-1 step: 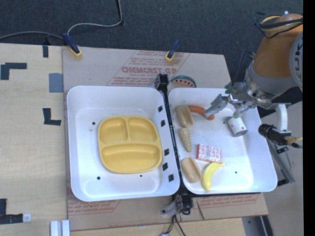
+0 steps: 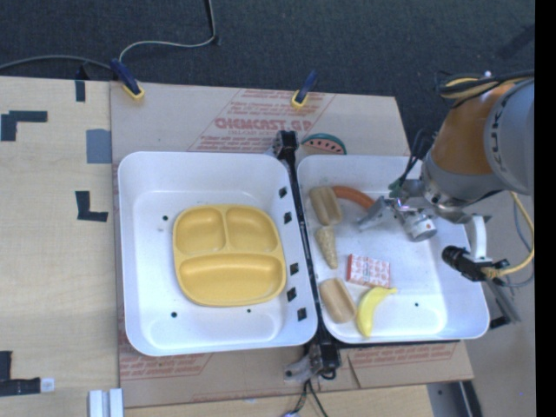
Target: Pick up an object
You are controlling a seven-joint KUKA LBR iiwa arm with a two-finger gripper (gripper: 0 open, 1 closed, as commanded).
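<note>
The right bin (image 2: 434,320) holds several toy foods. A bread roll (image 2: 326,204) and an orange sausage (image 2: 352,195) lie at its upper left, a corn cob (image 2: 327,246) below them. A red-and-white packet (image 2: 369,271) sits mid-bin, with a bun (image 2: 337,300) and a yellow banana (image 2: 371,309) near the front. My gripper (image 2: 373,215) hangs over the bin's upper middle, its fingers pointing left toward the sausage's right end. The fingers are spread with nothing between them.
The left bin (image 2: 143,233) holds a yellow divided plate (image 2: 229,254). A black clip strip (image 2: 294,224) joins the two bins. The grey arm with its orange band (image 2: 465,137) comes in over the right bin's right rim. Cardboard lies under both bins.
</note>
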